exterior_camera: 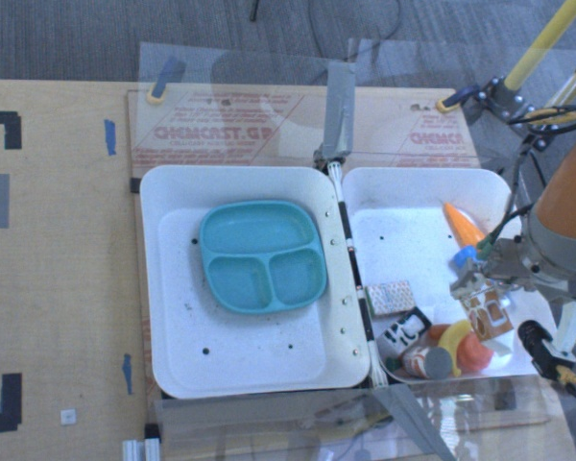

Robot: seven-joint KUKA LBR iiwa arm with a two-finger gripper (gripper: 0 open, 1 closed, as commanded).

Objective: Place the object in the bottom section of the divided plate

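Observation:
The teal divided plate [262,255] lies in the left bin [173,286], with one wide section at the far side and two smaller ones at the near side; all sections are bare. My gripper [474,288] reaches down into the right bin [403,195] from the right. It hangs over a small brown and white item [489,313], just nearer than an orange carrot-shaped toy [463,224] with a blue end [464,255]. The wrist hides what lies directly under it.
In the right bin's near part lie a speckled block [391,297], a black and white piece [403,331], and a cluster of red [473,352], yellow [455,333] and grey [438,361] items. A ridge [348,257] separates the two bins.

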